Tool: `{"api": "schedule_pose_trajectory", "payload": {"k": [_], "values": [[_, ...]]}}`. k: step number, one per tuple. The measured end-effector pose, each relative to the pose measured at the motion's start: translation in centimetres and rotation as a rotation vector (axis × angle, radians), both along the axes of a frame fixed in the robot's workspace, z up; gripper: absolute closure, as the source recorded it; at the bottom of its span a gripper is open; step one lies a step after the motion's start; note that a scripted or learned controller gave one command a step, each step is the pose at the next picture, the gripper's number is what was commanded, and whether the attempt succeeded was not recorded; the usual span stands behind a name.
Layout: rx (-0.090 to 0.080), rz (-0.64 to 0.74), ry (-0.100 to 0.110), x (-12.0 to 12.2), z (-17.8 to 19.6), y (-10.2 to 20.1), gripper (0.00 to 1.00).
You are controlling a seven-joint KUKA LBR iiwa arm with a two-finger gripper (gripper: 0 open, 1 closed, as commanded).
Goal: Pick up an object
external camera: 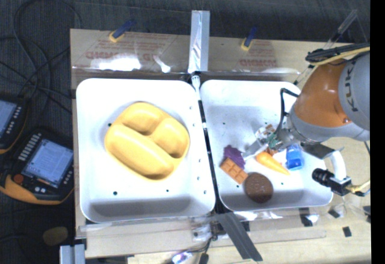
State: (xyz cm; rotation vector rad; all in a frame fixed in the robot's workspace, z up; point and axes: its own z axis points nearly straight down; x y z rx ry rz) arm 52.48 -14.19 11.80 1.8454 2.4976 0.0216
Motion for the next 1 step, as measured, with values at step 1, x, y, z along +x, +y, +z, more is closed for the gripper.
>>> {"api": "schedule_pose_trajectory", "payload": {"k": [1], "values": [[-0.014, 0.312, -0.012, -0.16, -0.74, -2.59, 0.00]]}}
